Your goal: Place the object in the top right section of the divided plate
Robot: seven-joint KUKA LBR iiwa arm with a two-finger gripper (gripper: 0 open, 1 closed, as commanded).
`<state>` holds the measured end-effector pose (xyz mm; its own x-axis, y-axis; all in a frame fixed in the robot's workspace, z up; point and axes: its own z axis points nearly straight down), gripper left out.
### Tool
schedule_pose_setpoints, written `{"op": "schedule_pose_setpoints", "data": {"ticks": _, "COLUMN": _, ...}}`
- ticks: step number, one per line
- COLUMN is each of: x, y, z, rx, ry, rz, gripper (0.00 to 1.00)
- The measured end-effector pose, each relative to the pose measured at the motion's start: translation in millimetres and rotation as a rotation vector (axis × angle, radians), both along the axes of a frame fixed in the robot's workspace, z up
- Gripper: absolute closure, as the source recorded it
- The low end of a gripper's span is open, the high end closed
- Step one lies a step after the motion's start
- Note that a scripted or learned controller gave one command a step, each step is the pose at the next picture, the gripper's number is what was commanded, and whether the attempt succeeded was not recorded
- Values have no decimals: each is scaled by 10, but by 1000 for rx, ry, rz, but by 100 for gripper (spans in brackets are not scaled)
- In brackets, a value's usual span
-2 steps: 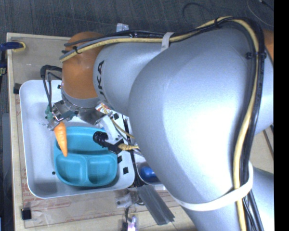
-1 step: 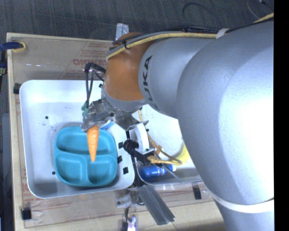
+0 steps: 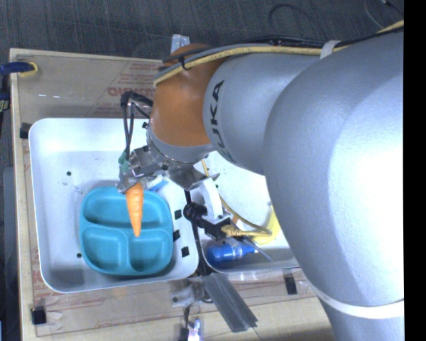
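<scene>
Transport step, by judgement; carrot (image 3: 135,206) gripped at its broad end between fingers of gripper (image 3: 131,177), tip hanging down over divided plate (image 3: 99,244) in left bin (image 3: 46,190); positioned above central divider, near upper large section. Next move calls for shift toward top right section, descent, release; blue item (image 3: 226,252) lying in right bin (image 3: 252,190).

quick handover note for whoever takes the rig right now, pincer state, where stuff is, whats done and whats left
Pincer: shut on the carrot, which hangs tip down over the blue divided plate.
Plate lies in the left white bin.
Done: carrot picked up and brought over the plate.
Left: line it up with the top right section, lower, release. Not yet placed.
</scene>
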<state>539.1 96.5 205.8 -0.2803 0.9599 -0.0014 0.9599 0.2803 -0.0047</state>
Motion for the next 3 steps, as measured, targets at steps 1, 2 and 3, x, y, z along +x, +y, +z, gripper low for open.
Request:
{"op": "schedule_pose_setpoints", "data": {"ticks": 1, "x": -135, "y": 127, "z": -75, "rx": 0, "ry": 3, "rz": -104, "gripper": 100}}
{"op": "schedule_pose_setpoints", "data": {"ticks": 2, "x": 151, "y": 57, "z": 472, "rx": 0, "ry": -1, "rz": -82, "gripper": 100}}
{"op": "schedule_pose_setpoints", "data": {"ticks": 3, "x": 313, "y": -77, "z": 146, "rx": -1, "ry": 4, "rz": -180, "gripper": 100}}
